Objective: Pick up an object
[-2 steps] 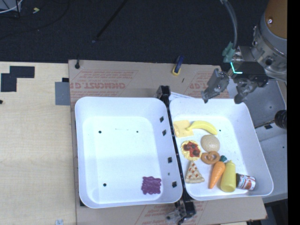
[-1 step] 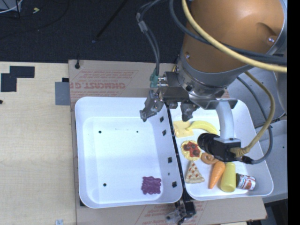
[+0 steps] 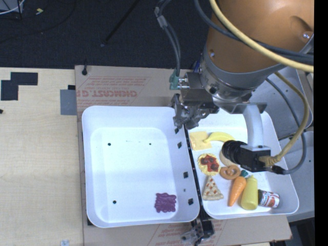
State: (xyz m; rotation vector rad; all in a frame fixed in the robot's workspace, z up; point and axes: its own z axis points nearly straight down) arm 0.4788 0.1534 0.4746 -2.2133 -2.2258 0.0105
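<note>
One knobbly purple grape cluster is lying in the left bin; one smooth orange carrot is resting among toy foods in the right bin. Farther back, the gripper is being held over the divider, finger state indiscernible.

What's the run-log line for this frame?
gripper: above bins' divider, near cheese | held: nothing seen | left bin: purple grapes | right bin: banana, carrot, pizza slice

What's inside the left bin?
Inside the left bin sits one purple grape bunch, near its front right corner. The claw and arm cover part of the back right rim.
</note>
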